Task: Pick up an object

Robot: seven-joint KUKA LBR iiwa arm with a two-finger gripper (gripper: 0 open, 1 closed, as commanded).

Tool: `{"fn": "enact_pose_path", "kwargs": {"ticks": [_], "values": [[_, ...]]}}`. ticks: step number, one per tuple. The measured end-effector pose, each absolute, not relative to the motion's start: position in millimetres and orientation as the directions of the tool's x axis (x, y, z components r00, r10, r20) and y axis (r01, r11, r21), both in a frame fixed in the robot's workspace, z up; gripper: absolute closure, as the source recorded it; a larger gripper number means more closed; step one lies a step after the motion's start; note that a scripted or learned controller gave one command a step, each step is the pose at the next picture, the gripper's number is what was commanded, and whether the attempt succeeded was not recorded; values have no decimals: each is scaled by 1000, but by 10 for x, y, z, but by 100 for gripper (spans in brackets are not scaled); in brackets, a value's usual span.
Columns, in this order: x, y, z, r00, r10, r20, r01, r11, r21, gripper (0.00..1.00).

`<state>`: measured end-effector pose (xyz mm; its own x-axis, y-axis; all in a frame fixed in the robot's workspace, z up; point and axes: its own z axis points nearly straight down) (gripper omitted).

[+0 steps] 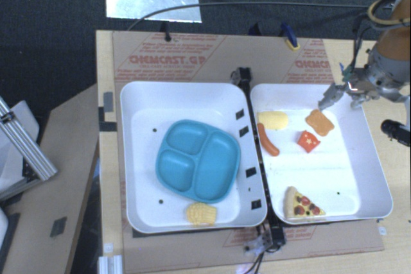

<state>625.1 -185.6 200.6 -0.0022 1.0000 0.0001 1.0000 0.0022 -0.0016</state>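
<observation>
Two white bins sit side by side on the desk point(192, 48), touching along a black clipped seam. Landmark for positions: the red block point(309, 140) in the right bin point(366, 163).

Right bin contents:
- toast slice point(320, 122), just beyond the red block and slightly right of it, lying flat
- sausage point(268, 139), left of the red block, lying at a slant
- yellow lemon-like piece point(273, 119), left of and beyond the red block, just above the sausage's far end
- pizza slice point(302, 203), well in front of the red block, near the bin's front wall

Left bin point(138, 138), well left of the red block:
- blue divided plate point(198, 160), roughly central
- corn cob point(201, 213), in front of the plate, near the front wall

Hand point(331, 98): beyond the red block and a little right of it, at the far right part of the right bin, tip just beside the far edge of the toast slice. Contact with the toast cannot be judged. Finger spacing cannot be told at this resolution. Nothing is seen between the fingers. The arm point(388, 61) enters from the right, above the bin's far right corner.
</observation>
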Motion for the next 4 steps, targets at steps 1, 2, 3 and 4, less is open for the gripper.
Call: {"fn": "enact_pose_path", "kwargs": {"ticks": [1,2,3,4], "values": [[6250,-1760,1432,-5,1000,1,1000,5,-2,0],[6248,-1753,909,-3,1000,0,1000,3,-2,0],[6271,-1760,1056,-6,1000,-2,1000,6,6,100],[6190,-1742,1630,-2,1000,-2,1000,2,6,100]]}}
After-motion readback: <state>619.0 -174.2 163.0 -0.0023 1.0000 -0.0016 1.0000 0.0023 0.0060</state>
